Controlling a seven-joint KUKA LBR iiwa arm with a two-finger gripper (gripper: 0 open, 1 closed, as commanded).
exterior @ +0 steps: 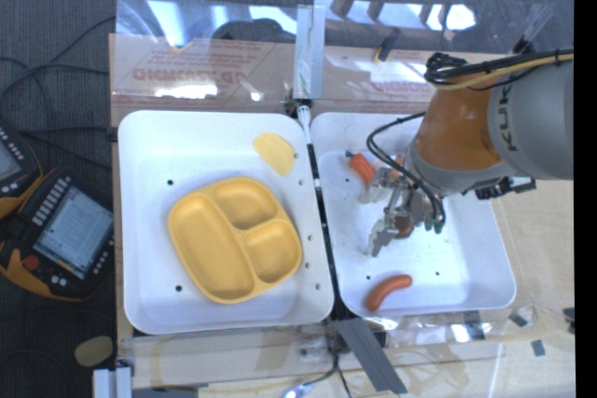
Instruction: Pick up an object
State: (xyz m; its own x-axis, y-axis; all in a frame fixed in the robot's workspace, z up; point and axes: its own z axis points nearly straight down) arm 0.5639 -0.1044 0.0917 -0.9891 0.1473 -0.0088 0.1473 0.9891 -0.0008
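Two bins sit side by side on the desk. Nearest, a sausage (387, 291) lies in the right bin (485, 280), apart from the gripper (392, 228). Jaw spread: cannot tell. Risk: a descent here closes on bare floor. Beyond, an orange piece (361, 167) lies partly hidden by cabling. The left bin (140, 200) holds a yellow tray (235, 238).
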